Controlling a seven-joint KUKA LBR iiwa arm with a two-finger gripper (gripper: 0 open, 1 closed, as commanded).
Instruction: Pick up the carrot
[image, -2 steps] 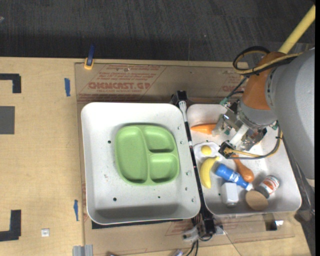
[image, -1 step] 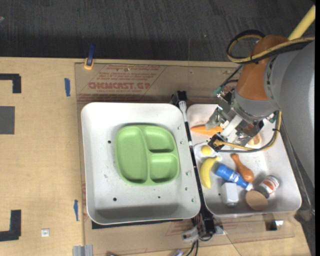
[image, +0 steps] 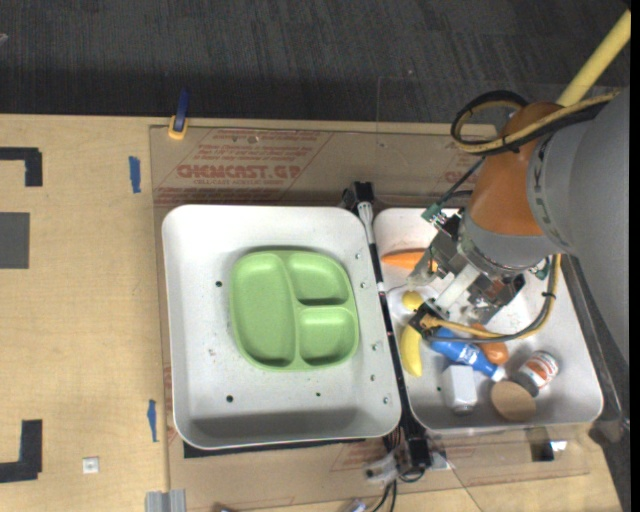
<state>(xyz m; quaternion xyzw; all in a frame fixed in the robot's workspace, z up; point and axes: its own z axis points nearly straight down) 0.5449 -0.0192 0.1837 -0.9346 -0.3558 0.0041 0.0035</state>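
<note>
Camera view: I see a brown tabletop (image: 80, 330) against dark flooring (image: 300, 50). Carrot (image: 403, 260) lies in the right bin (image: 580, 390), near its upper left corner, just beside the end effector (image: 450, 290); I cannot tell its state.

Left white bin (image: 200, 400) holds a green divided plate (image: 295, 308) with three compartments, lying flat near the bin's centre. Right white bin (image: 575, 385) holds several items in its lower half: a yellow banana (image: 410, 347) against the left wall; a blue tube-shaped object with an orange end (image: 468, 353) lying aslant just beside the banana; a small grey-white item (image: 460, 388) below the tube; a round tan disc (image: 513, 400) touching a white-and-orange can (image: 541, 369) at the lower right. Both bins stand on a cardboard sheet with red print (image: 240, 165). Blue tape marks (image: 134, 173) sit on the bench at left.
</note>
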